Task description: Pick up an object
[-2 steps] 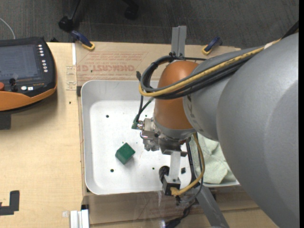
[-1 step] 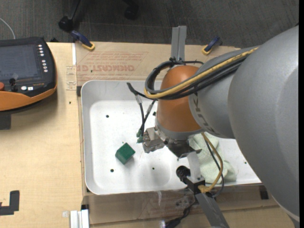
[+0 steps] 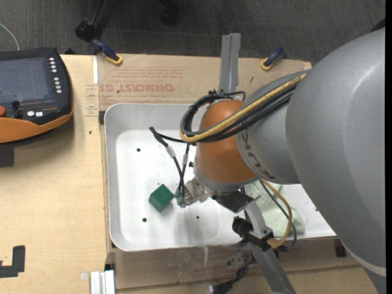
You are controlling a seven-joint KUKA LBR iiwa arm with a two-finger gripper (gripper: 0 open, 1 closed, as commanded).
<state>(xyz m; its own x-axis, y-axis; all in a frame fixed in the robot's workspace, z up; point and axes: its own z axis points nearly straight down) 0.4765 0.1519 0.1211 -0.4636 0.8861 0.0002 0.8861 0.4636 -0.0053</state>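
One small green block (image 3: pixel 161 198) is being shown lying on the floor of the left white bin (image 3: pixel 122 164), nearer that bin's front wall than its back wall and roughly midway between its left wall and the arm. It is judged to be light, stiff and flat-faced, probably foam or plastic, so little squeezing force is being called for; two opposite flat sides are being suggested as the place to take hold, since its corners would let it twist out. The gripper (image 3: pixel 184 196) is being held low, just beside the block's right side and possibly touching it, but the block is not being seen between the fingers, so no hold is being claimed. Whether the claw is apart or together cannot be told, because the orange wrist band (image 3: pixel 223 143) and cables (image 3: pixel 174 158) are covering it. Open bin floor is being left around the block toward the left wall and the back wall, giving room for a sideways shift. The front wall is lying near, so less room is being offered there. A pale crumpled cloth (image 3: pixel 278 216) is lying in the right bin (image 3: pixel 318 225), well apart from the block.
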